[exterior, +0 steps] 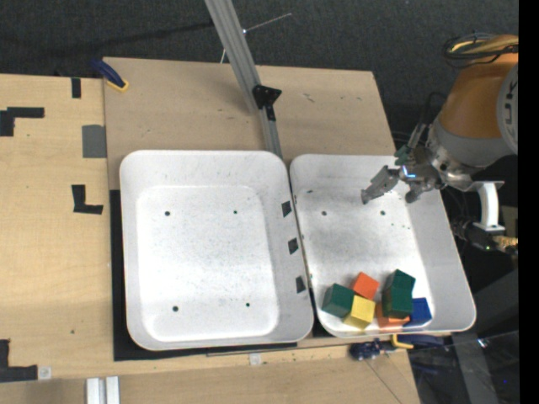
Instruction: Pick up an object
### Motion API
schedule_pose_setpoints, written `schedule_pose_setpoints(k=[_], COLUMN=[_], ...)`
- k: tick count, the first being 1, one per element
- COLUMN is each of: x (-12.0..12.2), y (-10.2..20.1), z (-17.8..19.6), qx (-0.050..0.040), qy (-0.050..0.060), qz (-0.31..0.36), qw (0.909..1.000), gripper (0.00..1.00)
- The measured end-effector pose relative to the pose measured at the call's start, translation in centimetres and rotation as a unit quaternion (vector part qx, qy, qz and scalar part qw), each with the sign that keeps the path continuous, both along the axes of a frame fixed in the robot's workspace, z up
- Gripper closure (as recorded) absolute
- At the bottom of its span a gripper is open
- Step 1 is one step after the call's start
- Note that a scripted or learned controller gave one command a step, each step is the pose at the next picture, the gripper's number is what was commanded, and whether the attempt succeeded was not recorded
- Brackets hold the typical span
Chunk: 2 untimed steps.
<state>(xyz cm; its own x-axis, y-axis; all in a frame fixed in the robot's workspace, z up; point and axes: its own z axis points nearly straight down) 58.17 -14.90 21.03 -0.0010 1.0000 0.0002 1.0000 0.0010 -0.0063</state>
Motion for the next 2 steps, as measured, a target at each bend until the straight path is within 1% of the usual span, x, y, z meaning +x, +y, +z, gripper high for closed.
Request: schedule_pose_setpoints(k=[1, 2], x=[0.1, -0.1], y=[0.2, 0.3], z=[-6.5, -11.9], qx=[0.0, 0.0], qy=[0.001, 0.001], qz=[0.0, 0.0], qw=[1.0, 1.0], gripper=[0.0, 0.0])
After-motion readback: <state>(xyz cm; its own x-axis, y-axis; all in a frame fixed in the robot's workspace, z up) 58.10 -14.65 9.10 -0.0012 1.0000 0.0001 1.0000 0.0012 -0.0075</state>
